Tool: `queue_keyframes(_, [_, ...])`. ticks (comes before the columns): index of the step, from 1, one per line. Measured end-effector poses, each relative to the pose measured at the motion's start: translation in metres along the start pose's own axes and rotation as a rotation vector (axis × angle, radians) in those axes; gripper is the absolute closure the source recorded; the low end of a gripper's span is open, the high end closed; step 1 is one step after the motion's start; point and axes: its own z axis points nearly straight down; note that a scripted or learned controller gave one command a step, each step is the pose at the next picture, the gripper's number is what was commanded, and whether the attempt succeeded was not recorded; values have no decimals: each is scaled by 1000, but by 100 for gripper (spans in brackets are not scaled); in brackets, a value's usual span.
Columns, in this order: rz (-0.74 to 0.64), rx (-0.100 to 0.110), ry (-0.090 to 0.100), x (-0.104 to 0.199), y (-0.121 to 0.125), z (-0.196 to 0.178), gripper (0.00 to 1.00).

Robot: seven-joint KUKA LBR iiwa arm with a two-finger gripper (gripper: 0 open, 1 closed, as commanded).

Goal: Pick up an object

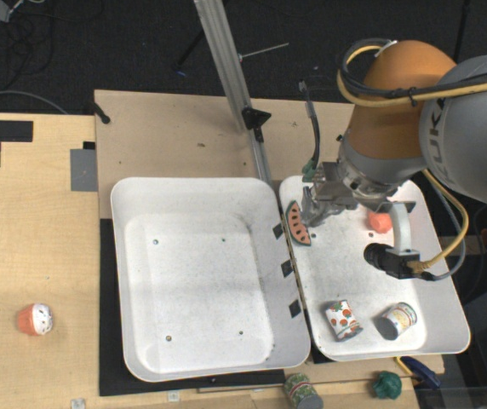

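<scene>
Green toy, bottom edge. Gripper, mid-frame; opening indiscernible. Watermelon slice against right bin wall: risk of a glancing grasp.

On the grey shell of the robot arm, at the right of the camera view, part of a dark printed brand name shows, cut off by the arm's curve; roughly "KU" can be made out. The small tin can carries a label too small to read.
</scene>
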Motion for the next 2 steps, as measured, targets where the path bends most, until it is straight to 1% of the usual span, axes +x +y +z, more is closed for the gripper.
queue_keyframes(1, [0,1,0,44,-27,22,100])
queue_keyframes(2, [0,0,-1,77,-54,23,100])
